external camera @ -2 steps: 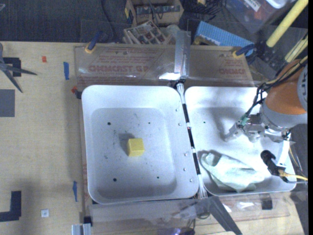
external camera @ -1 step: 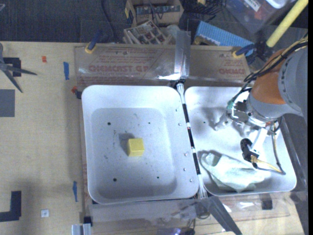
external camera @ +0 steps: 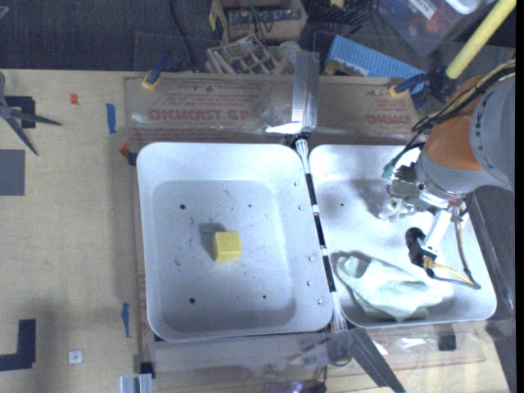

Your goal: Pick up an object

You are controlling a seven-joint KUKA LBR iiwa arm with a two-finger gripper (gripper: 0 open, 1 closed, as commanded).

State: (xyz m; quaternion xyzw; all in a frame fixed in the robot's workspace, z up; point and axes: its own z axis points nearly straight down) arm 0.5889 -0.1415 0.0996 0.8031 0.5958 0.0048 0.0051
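Seen from above the bench, two shallow white bins sit side by side on a pale wooden top. The left bin [external camera: 164, 178] holds a single small yellow block [external camera: 228, 246], which lies near the middle of the bin floor, slightly turned, with a soft shadow on its left side. Nothing touches it, and it is well apart from the arm.

The right bin [external camera: 344, 170] holds a crumpled pale cloth [external camera: 389, 289] bunched against the near wall, toward the lower right corner. The grey arm [external camera: 491, 137] with its orange band [external camera: 454, 150] reaches in from the right and hangs over this bin. Its gripper [external camera: 395, 209] is over the bin's middle, above and beyond the cloth, clear of it. Whether the pincer is spread or pressed together cannot be told from this angle; the metal parts at the tip blur into the white floor. A black fitting with yellow and black cables [external camera: 438, 256] trails below the wrist, just beside the cloth's upper right edge.

Behind the bins stands a clear sheet with red lettering [external camera: 205, 109], held by a yellow clamp [external camera: 153, 76] at the left. A metal strip [external camera: 304, 92] runs back from the seam between the bins. Blue tape [external camera: 110, 119] marks the bench at the left, near a dark square [external camera: 11, 173].
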